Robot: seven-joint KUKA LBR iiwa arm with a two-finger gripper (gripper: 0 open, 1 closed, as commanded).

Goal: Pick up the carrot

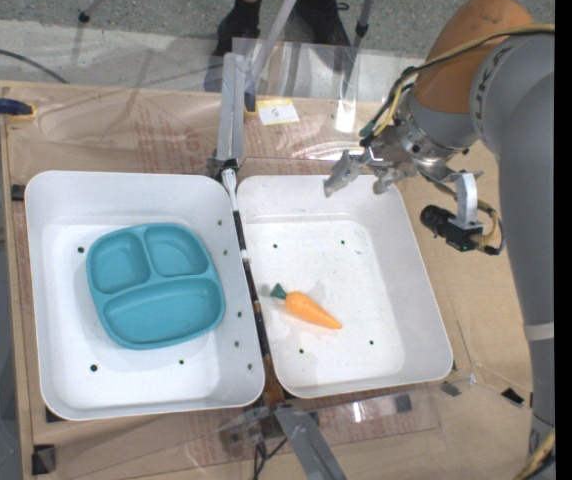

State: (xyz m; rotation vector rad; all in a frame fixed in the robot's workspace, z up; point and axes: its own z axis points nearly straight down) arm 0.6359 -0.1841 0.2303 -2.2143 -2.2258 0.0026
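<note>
Tool [358, 176] hangs at the far edge of the right bin [421, 298], its two fingers spread apart with nothing between them. Well apart from it, the carrot [309, 309] lies on that bin's floor toward the near left. A teal divided plate [155, 283] rests in the left bin [51, 218].

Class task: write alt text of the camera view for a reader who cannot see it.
An orange carrot lies untouched in the right white bin, while the robot arm's pincer hovers open over that bin's far edge. The left white bin holds a teal divided plate.
</note>
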